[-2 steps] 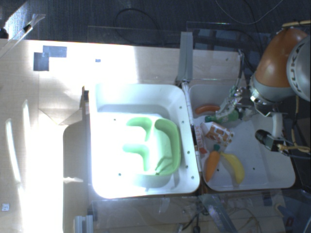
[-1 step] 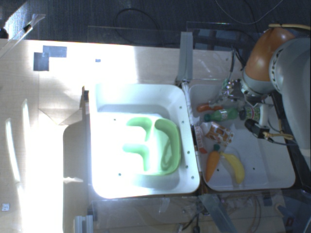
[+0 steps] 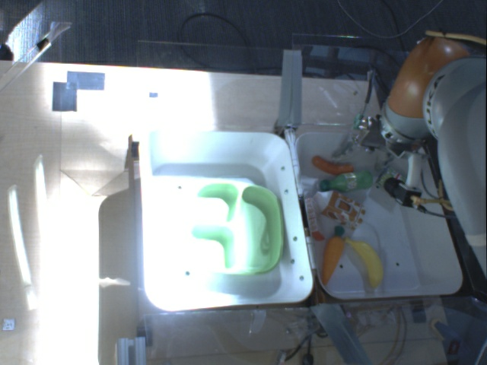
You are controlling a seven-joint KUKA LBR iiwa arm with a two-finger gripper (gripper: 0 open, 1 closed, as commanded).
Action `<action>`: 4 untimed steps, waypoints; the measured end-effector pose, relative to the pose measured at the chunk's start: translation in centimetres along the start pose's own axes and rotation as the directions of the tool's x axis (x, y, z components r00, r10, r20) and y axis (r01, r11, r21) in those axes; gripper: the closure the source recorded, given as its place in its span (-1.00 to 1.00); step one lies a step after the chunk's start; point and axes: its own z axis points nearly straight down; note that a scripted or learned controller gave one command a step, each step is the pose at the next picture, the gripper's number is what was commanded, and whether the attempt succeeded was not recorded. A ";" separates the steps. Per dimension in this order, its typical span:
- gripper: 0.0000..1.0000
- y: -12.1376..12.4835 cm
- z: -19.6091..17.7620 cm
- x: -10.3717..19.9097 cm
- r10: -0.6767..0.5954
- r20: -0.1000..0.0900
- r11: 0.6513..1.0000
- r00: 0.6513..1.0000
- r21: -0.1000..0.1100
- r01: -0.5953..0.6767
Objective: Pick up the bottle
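Observation:
The bottle (image 3: 348, 181) is green with a pale cap end and lies on its side in the right bin (image 3: 426, 280), near the far left part of it. My gripper (image 3: 365, 134) hangs above the bin's far edge, up and to the right of the bottle and apart from it. Nothing shows in its grasp. The grey arm with its orange band (image 3: 418, 67) reaches in from the upper right.
In the right bin, a red pepper (image 3: 332, 163) lies just behind the bottle, and a snack packet (image 3: 345, 208), a carrot (image 3: 332, 258) and a banana (image 3: 367, 261) lie in front of it. The left bin (image 3: 175, 280) holds a green divided plate (image 3: 243, 226). Cables (image 3: 415, 196) trail by the wrist.

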 end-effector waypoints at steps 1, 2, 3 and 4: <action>-1.00 -5.5 0.6 0.0 -0.152 0.002 0.988 0.988 0.008 0.152; -1.00 -9.1 0.5 4.1 -0.258 0.000 0.966 0.966 0.005 0.258; 1.00 -8.7 -0.9 4.2 -0.260 0.000 0.966 0.966 -0.005 0.260; 1.00 -13.4 -9.3 5.5 -0.177 0.001 0.984 0.984 0.009 0.177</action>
